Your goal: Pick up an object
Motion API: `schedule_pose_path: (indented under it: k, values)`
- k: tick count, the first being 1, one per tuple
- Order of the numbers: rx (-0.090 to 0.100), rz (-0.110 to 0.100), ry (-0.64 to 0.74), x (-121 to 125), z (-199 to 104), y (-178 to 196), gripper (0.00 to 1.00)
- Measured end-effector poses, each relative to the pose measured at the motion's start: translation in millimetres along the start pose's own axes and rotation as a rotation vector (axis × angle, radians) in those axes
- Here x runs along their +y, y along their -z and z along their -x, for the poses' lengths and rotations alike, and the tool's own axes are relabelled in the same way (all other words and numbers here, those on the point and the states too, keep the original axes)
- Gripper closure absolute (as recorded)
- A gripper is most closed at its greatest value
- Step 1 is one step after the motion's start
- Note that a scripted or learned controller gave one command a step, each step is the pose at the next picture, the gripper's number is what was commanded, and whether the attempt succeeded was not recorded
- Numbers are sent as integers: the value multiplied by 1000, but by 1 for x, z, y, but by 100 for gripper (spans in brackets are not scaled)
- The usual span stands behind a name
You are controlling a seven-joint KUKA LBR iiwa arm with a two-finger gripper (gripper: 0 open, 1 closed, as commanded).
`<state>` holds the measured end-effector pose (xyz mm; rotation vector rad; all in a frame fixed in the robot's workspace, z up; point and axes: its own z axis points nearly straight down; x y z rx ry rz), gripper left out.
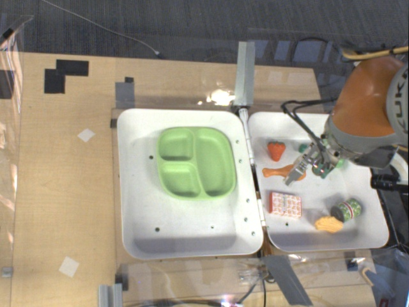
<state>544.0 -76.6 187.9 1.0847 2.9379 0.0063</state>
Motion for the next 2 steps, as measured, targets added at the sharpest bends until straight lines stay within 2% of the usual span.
schedule_pose_path:
  k: [1, 2]
  values:
    - [5, -5, -297, 20, -54, 6, 100]
    - [4, -7, -744, 54, -90, 18, 100]
